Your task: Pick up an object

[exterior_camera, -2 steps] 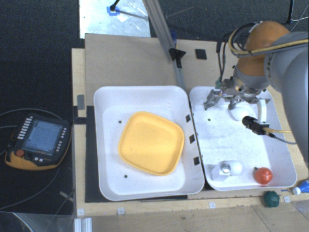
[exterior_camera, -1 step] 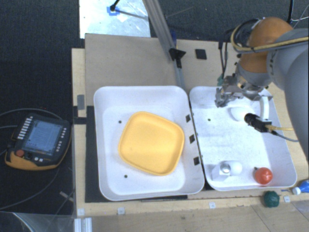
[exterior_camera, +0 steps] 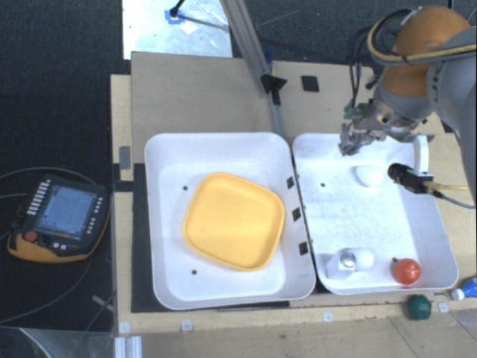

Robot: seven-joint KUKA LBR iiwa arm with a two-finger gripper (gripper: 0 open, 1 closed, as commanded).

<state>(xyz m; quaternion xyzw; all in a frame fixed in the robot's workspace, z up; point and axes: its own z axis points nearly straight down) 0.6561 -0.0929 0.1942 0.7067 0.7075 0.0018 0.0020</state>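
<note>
The gripper [exterior_camera: 352, 145] hangs at the right bin's [exterior_camera: 440, 233] twelve o'clock corner; whether it is clenched, I cannot tell. Candidates lie loose below: a white egg [exterior_camera: 368, 174], a red ball [exterior_camera: 406, 271] at five o'clock, a plate [exterior_camera: 233, 220] filling the left bin [exterior_camera: 160, 200].

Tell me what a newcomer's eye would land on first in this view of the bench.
The big yellow plate in the middle of the left bin grabs the eye first. Next comes the arm's orange band at upper right, with the gripper hanging over the far end of the right bin. A small red ball sits in that bin's near right corner.
</note>
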